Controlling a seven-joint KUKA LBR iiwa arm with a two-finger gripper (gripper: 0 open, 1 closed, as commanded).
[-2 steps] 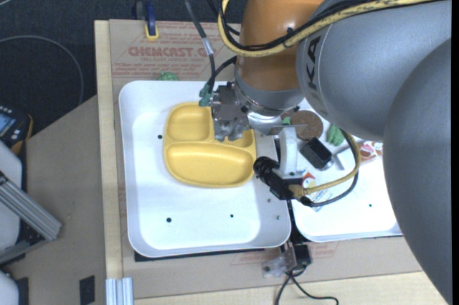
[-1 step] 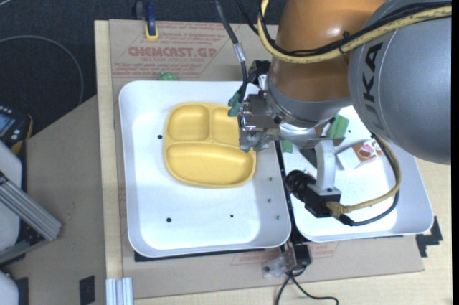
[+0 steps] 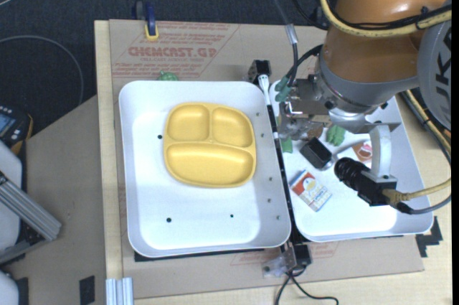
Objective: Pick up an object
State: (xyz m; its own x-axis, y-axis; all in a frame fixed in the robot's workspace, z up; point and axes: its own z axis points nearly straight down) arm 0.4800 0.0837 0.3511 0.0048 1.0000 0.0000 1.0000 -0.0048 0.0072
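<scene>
- My gripper (image 3: 305, 125) hangs low over the right bin (image 3: 412, 160), near that bin's left wall and toward its far edge; the wrist body hides the tips, so I cannot tell how it is set.
- Candidate objects lie in the right bin: a small black block (image 3: 315, 152) just below my gripper, a green piece (image 3: 336, 134) beside it, a flat printed card packet (image 3: 311, 190) nearer the front edge, and a round red-and-white item (image 3: 365, 150) toward the middle.
- The black block looks rigid and light; I judge it best taken across its short sides.
- The card packet looks thin, light and probably slick; lying flat, it offers little edge to pinch.
- The left bin (image 3: 143, 174) carries a yellow divided plate (image 3: 210, 144) at its centre: stiff, broad, smooth, and graspable only at the rim.
</scene>
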